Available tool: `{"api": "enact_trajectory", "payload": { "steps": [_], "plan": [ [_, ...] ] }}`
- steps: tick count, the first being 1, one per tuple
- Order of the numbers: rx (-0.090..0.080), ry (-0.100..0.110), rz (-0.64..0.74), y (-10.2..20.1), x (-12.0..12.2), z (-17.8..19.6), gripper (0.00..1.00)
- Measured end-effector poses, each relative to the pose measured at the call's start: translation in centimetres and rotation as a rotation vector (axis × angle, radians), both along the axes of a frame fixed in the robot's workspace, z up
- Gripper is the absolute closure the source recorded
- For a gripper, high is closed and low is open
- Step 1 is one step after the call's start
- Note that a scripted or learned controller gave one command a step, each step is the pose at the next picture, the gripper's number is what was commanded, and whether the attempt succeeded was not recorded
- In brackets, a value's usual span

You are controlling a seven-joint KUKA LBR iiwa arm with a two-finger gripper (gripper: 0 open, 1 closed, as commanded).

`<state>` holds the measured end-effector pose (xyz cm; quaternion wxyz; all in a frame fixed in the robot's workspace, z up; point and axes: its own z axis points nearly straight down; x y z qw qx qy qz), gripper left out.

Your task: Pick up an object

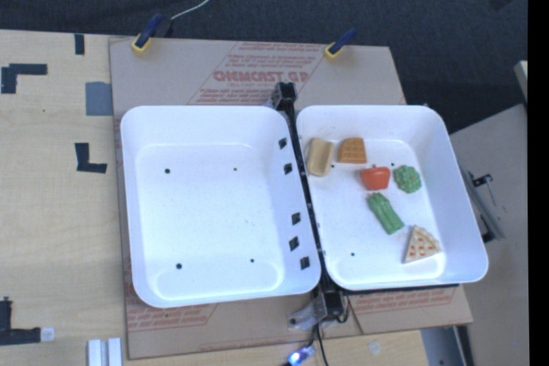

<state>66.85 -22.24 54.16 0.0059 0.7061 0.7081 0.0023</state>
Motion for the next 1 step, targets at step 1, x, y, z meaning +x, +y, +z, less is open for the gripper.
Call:
{"api": "enact_trajectory", "payload": {
  "steps": [1],
  "plan": [
    [0.005, 0.009, -0.001, 3.2, -6.87, -0.45, 0.0]
  ]
}}
